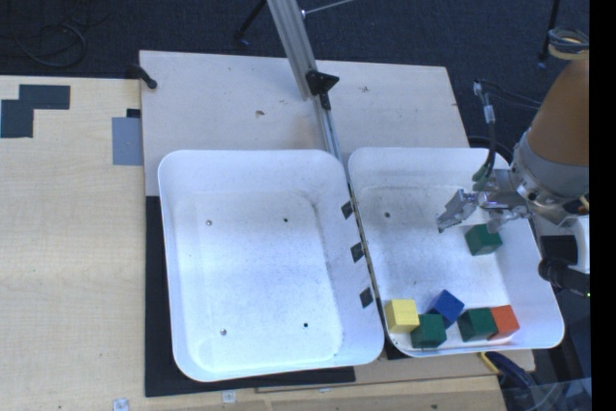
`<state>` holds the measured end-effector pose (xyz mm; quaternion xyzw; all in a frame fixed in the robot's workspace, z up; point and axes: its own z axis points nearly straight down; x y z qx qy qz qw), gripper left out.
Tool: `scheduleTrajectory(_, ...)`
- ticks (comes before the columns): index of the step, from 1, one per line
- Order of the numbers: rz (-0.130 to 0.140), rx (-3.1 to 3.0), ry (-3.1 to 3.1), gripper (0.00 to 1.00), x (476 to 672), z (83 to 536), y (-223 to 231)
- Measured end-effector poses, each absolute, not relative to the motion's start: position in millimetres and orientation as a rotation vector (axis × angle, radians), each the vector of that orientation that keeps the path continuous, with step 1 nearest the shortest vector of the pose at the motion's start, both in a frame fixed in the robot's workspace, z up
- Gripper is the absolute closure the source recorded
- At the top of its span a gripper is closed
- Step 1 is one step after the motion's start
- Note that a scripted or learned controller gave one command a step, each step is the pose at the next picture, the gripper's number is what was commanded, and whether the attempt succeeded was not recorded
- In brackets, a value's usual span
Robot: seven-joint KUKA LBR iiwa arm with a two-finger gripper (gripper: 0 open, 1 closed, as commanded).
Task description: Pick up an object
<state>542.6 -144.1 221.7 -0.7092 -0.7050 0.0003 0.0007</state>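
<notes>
The hand [460, 209] hangs over the right bin [423, 170], its grey fingers pointing toward the bin's middle; whether they stand apart or closed I cannot tell from this slant, and nothing shows between them.

The green cube [483, 240] lies just beside the hand, on the side nearer the bin's front edge and a little toward the arm [563, 125]; that small offset is what the coming move turns on, since the hand would, by my judgement, have to shift slightly toward the front and right before it could close around the cube. The cube has no long axis to speak of; it is a small dark-green block sitting a little askew to the bin walls, apart from everything else.

The other pieces huddle in the front corner of the same bin, well apart from the hand: a yellow cube [402, 314], a blue cube [448, 305], two more green blocks [429, 331] and an orange-red block [504, 320], several touching one another; the lone cube looks the easier target.
</notes>
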Motion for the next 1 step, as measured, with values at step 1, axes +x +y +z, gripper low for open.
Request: scheduleTrajectory(1, -0.004, -2.227, -2.227, 0.0, 560.4, 303.5, -168.8)
